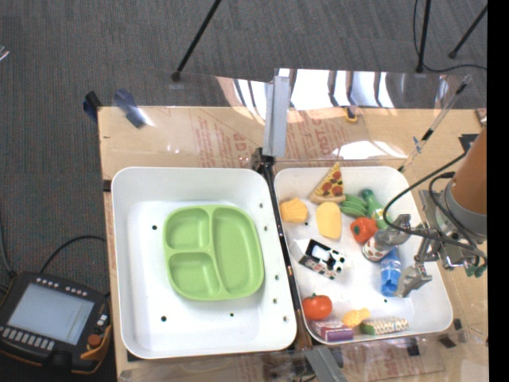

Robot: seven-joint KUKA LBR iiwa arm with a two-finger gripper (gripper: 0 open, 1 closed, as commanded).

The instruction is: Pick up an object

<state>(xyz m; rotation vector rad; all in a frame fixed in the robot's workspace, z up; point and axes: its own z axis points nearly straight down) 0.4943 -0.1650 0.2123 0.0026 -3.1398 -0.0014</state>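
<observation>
My gripper point(404, 256) hangs over the right side of the right bin point(436, 318), its jaws open. One finger point(396, 231) is by a small silver and red can point(372, 250); the other finger point(414, 279) is beside a blue bottle point(389, 278) lying on the bin floor. I see nothing held between the fingers. Other items in this bin: a pizza slice point(328, 183), two yellow pieces point(294, 210) point(329, 220), a green vegetable point(355, 205), a red pepper point(363, 228), a black-and-white box point(323, 259) and a tomato point(316, 306).
The left bin point(135, 213) holds a green divided plate point(213, 251). Along the right bin's front edge lie a purple block point(334, 331), a yellow piece point(355, 317) and a striped piece point(385, 325). A teach pendant point(48, 318) sits off the bench, lower left.
</observation>
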